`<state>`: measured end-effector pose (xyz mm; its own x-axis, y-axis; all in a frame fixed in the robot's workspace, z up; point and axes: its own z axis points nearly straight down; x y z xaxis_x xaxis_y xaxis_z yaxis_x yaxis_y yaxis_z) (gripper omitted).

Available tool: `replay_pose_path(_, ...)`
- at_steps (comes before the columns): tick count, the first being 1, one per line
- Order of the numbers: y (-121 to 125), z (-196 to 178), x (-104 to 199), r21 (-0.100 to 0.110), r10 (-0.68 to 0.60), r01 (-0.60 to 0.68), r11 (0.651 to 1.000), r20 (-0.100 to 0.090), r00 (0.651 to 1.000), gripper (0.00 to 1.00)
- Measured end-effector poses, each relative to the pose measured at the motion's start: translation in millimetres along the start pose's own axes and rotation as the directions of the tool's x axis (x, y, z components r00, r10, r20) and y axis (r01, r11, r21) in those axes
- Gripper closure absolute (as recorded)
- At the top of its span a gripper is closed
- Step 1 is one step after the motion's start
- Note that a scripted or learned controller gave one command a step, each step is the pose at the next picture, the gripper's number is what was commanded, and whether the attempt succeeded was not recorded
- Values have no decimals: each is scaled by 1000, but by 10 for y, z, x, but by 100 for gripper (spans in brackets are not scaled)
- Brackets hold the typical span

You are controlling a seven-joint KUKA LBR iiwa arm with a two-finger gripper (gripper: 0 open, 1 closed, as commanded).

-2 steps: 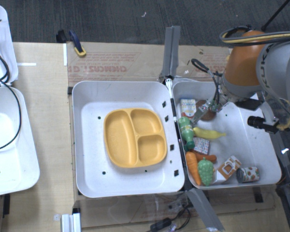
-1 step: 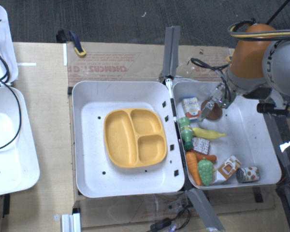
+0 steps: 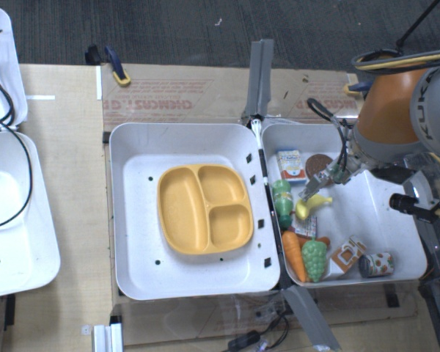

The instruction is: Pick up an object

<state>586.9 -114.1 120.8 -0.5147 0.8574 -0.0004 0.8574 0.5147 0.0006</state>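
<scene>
Grey and slim, the end effector (image 3: 324,182) hangs low in the right bin (image 3: 385,211), its tips pointing down and to the left toward the yellow banana (image 3: 312,204). Whether the tips are spread or pressed together I cannot tell — they are too small and dark against the clutter — and nothing can be made out between them. The banana lies just below the tips, near the bin's left wall.

Just beside the end effector, toward the bin's far wall, sit a brown round disc (image 3: 317,165) and a small white-and-blue carton (image 3: 290,163). Left of the banana, a green bottle-like item (image 3: 282,200) lies along the divider. Nearer the front wall lie an orange carrot (image 3: 293,255) and a bunch of green grapes (image 3: 314,258), touching each other. Further right along the front are a small orange-and-white box (image 3: 348,256) and a dark patterned can (image 3: 376,264) on its side.

Behind the end effector rises the arm, its orange band (image 3: 389,108) broad over the bin's far right corner.

The left bin (image 3: 132,196) holds a yellow divided plate (image 3: 204,208) with three compartments, roughly in its middle. Both bins rest on a pale wooden surface (image 3: 73,160) — a blue-and-yellow clamp (image 3: 116,67) sits at its far edge.
</scene>
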Motion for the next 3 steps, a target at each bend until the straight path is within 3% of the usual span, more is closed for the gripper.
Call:
replay_pose_path(1, 555, 265, -330, -4, 18, -18, 1000, 4, 1000, 0)
replay_pose_path(3, 266, 306, -969, 1, 87, -87, 996, 1, 996, 0)
